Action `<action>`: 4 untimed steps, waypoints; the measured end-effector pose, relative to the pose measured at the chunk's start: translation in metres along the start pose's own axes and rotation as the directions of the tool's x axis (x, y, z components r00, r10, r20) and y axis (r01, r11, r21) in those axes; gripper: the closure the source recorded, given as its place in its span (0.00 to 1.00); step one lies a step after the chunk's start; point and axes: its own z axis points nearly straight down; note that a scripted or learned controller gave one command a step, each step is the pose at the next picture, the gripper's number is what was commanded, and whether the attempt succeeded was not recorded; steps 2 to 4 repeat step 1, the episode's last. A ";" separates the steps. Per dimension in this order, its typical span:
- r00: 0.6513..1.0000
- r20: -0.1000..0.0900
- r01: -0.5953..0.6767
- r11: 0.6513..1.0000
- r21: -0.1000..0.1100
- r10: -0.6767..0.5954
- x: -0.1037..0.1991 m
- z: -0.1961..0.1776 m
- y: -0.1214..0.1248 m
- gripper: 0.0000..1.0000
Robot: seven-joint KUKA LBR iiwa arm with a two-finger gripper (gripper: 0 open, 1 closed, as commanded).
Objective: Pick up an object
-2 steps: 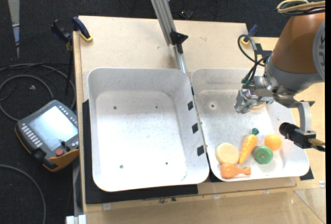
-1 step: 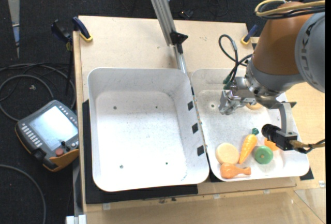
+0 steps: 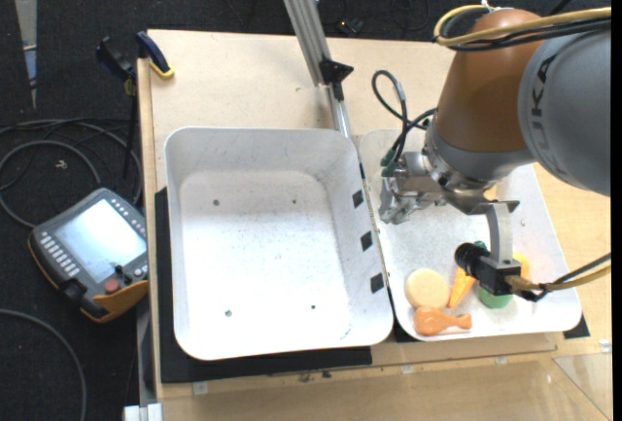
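Tool (image 3: pixel 397 204) hangs over right bin (image 3: pixel 540 244) (far end); orange toy (image 3: pixel 442 320) at front.

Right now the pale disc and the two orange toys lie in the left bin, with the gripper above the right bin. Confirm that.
One thing is wrong: the camera view shows the pale disc, the orange drumstick-shaped toy and the orange cone-shaped toy in the right bin. The gripper is above the right bin, as stated.

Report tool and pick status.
Tool in right bin, by its left wall. Cream disc, orange toy lie apart from it, near front edge. Nothing between.
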 end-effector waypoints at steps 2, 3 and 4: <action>1.000 0.000 -0.001 1.000 0.002 0.001 0.041 0.010 -0.013 1.00; 1.000 0.000 -0.001 1.000 0.002 0.001 0.041 0.010 -0.013 1.00; 1.000 0.000 -0.001 1.000 0.002 0.001 0.041 0.010 -0.013 1.00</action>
